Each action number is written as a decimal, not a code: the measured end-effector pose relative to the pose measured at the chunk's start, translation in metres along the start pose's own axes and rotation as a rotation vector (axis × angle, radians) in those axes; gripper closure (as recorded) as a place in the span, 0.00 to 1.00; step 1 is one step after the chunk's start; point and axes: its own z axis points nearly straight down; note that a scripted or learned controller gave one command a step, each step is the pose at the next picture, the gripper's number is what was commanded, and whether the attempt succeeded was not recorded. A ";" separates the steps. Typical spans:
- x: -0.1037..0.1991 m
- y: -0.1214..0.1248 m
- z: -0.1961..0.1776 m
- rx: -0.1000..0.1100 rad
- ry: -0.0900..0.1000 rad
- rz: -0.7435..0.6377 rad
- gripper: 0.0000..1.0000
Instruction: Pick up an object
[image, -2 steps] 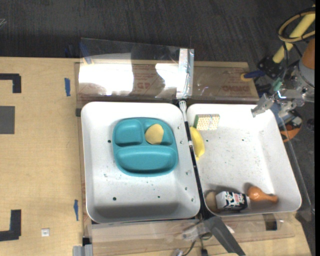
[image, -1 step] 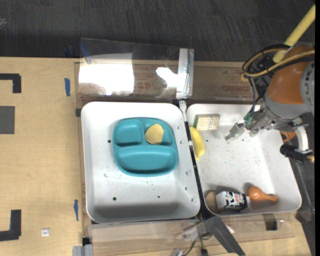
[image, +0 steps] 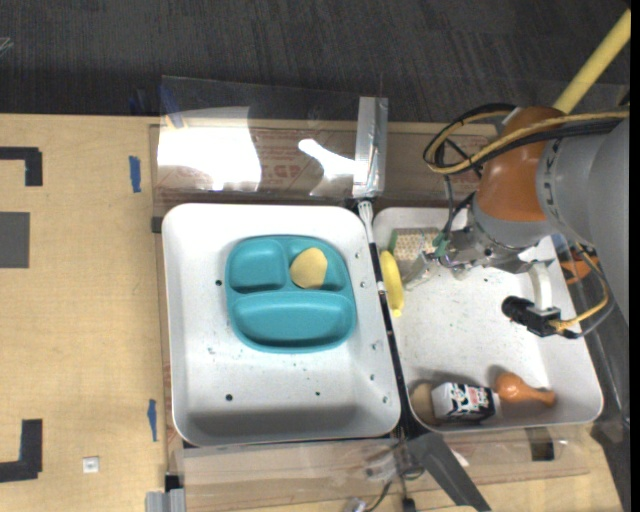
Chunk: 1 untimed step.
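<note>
Camera view: pincer (image: 432, 258), finger state impossible to tell, low beside yellow banana (image: 391, 282) at right bin (image: 470, 310) wall; best centred over banana before closing

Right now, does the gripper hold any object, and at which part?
It cannot be told. The gripper is low in the right bin, near the yellow banana, but the wrist hides it.

No legible text found. The small bottle (image: 462, 401) lying in the right bin (image: 470, 320) carries a white label with dark markings — too small and blurred to read. Faint reddish print on the clear sheet (image: 262, 150) behind the left bin (image: 190, 330) — likewise unreadable.
</note>
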 end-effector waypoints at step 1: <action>-0.006 0.043 0.001 0.005 0.001 -0.080 0.00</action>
